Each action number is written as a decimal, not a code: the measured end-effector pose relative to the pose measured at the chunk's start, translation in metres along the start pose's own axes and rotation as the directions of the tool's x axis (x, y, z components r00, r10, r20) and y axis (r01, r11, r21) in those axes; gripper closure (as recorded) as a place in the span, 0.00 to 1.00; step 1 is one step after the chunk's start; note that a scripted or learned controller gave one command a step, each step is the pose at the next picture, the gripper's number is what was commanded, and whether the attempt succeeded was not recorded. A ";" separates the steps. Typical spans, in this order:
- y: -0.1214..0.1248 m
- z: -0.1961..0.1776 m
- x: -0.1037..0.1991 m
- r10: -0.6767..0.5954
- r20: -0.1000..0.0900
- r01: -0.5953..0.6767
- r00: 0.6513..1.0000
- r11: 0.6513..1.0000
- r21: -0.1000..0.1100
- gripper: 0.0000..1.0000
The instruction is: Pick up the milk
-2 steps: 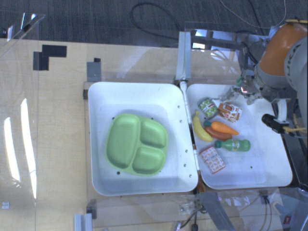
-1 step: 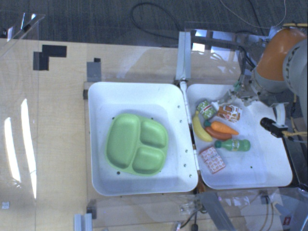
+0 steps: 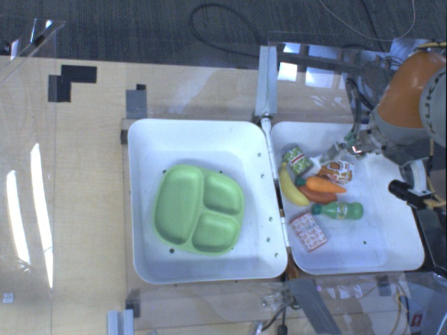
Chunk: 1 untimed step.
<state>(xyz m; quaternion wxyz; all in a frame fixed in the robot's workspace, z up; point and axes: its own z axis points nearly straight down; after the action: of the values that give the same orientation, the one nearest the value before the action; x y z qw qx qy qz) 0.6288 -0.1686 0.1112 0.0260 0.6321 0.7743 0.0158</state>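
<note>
Inside the right bin [image 3: 391, 250], the milk [image 3: 337, 170] is lying beside a carrot [image 3: 325, 185], banana [image 3: 292, 189] and bottle [image 3: 339, 211]; a green tray [image 3: 199, 208] is filling the left bin [image 3: 147, 159]. Bare floor is showing along the right bin's near and right edges. The gripper [image 3: 355, 145] is hovering at the milk's far side, its grasp impossible to tell.

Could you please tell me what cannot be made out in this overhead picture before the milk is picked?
- Gripper: too small in the camera view to tell its finger state.
- Milk carton: label too small to read.
- Banana: partly covered by the carrot.
- Arm: cut off by the right edge.
</note>
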 end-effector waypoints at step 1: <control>-0.030 0.005 0.020 -0.076 -0.005 0.076 0.997 0.997 0.016 0.00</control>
<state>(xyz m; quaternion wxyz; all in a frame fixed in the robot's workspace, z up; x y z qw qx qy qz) 0.5955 -0.1554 0.1039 0.0197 0.6024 0.7979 0.0101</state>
